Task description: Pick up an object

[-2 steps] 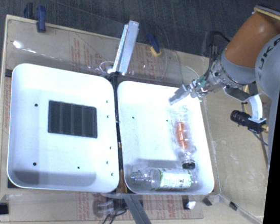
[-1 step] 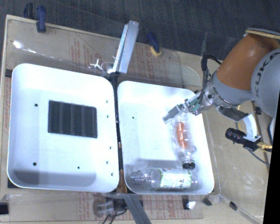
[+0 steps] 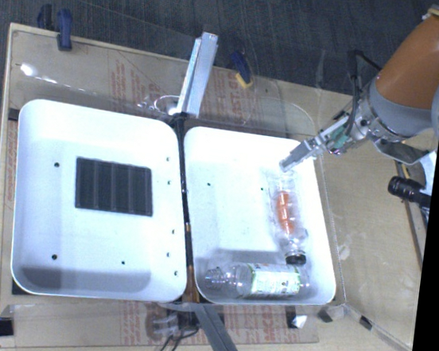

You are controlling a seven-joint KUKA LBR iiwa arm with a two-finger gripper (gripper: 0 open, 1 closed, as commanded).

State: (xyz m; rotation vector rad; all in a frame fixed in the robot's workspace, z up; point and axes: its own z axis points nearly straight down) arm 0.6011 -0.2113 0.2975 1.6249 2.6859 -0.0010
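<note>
Over the right bin's (image 3: pixel 321 224) far corner hangs my gripper (image 3: pixel 293 159), grip unreadable from this height. Just at six o'clock lies a clear bottle with orange label (image 3: pixel 285 211), long axis twelve-to-six; another bottle (image 3: pixel 258 281) lies crosswise beyond.

Two bins side by side on a bench (image 3: pixel 63 327), touching along their inner edges. In the left bin (image 3: pixel 29 186), a flat ribbed pad (image 3: pixel 114 186) near its middle. In the right bin (image 3: pixel 228 172), one bottle (image 3: pixel 285 210) lying lengthwise along the right wall, another bottle (image 3: pixel 258 282) lying crosswise along the near wall. Gripper (image 3: pixel 294 158) above the right bin's far right corner, just beyond the first bottle's far end, arm (image 3: pixel 410 67) reaching in from the right.
</note>
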